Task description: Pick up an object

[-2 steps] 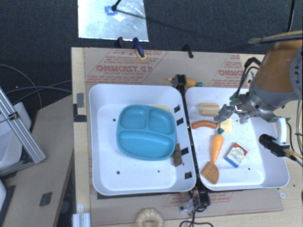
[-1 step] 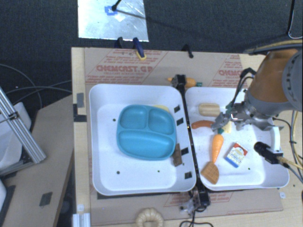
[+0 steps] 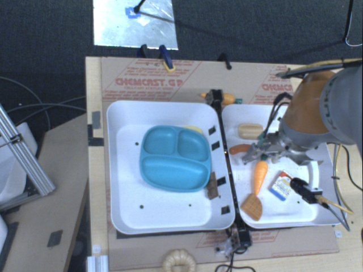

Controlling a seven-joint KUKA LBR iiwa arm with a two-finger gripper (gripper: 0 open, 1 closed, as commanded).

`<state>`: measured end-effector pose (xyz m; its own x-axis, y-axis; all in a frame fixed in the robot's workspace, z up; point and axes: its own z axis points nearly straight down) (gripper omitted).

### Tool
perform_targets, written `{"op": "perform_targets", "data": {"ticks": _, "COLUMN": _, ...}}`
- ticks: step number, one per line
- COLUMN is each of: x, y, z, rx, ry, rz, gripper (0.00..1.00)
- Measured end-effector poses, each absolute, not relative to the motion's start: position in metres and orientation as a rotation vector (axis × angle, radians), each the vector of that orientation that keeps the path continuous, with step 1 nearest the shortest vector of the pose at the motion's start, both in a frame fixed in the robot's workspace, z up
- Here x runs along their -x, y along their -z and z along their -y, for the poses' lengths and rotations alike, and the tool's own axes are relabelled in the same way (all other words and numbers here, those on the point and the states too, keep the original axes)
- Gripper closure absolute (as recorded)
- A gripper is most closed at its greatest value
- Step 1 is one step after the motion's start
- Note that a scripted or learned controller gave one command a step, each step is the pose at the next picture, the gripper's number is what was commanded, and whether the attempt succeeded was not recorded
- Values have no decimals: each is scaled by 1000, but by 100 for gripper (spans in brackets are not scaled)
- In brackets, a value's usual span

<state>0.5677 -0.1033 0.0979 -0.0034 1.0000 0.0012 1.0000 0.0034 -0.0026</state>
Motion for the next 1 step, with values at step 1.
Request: {"op": "perform_targets", "data": {"ticks": 1, "x": -568, "y": -84, "z": 103, "rx": 2220, "ry": 0, "rz": 2222, "gripper": 0}}
